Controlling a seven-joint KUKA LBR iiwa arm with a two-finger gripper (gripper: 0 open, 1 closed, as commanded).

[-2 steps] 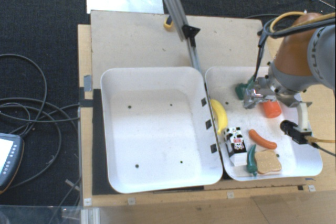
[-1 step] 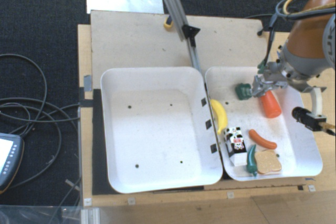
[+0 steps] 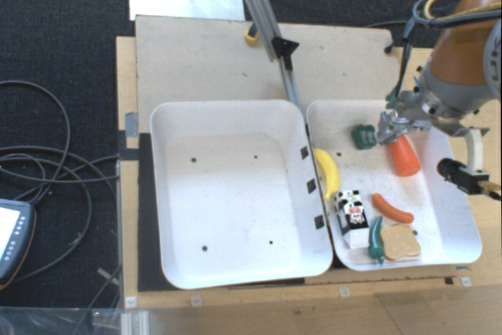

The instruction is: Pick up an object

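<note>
Gripper low in right white bin, between dark green block and orange cylinder, poised to grasp; finger state unclear.

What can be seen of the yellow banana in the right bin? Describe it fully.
The yellow toy banana looks like smooth, glossy plastic, curved, with no markings visible. It lies flat on the floor of the right white bin, pressed along the bin's left wall and running lengthwise from the far side toward the near side. Its near tip ends close beside the small black-and-white cow-patterned block; actual contact cannot be judged. The gripper is well away from it, over by the dark green object.
</note>
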